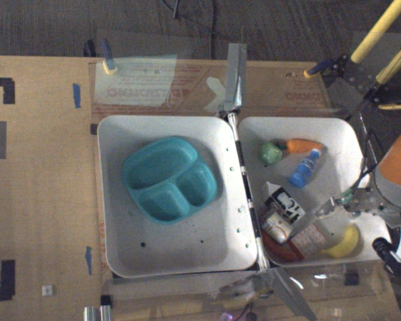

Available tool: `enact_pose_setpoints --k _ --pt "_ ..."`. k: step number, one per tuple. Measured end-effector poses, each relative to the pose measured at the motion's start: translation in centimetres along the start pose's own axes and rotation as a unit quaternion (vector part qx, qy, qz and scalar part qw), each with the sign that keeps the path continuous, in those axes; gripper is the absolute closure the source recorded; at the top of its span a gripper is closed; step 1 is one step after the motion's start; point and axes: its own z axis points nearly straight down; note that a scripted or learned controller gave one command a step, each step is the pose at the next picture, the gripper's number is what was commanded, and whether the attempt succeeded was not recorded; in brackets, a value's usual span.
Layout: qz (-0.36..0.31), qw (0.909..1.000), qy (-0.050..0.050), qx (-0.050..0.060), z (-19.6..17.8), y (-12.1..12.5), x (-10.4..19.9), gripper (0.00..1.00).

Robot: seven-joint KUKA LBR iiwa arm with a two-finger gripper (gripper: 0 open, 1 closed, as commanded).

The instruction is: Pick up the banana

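Yellow banana [345, 241]: lies in right bin [347, 129], near corner, beside red packet [285, 249] | gripper [351, 206]: above banana, apart | finger state: cannot tell

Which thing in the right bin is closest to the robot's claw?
The yellow banana, low in the right bin's corner. The gripper hovers just above it; the blue bottle, carrot and green fruit lie farther up.

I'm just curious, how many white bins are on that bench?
2. The left bin holds a teal divided plate. The right bin holds the banana, a blue bottle and other small items, some piled, so something may be hidden underneath.
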Motion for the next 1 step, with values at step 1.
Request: enact_pose_setpoints --k 1 --pt "-0.247 0.969 -0.004 0.006 0.08 -0.61 -1.0 0.0"
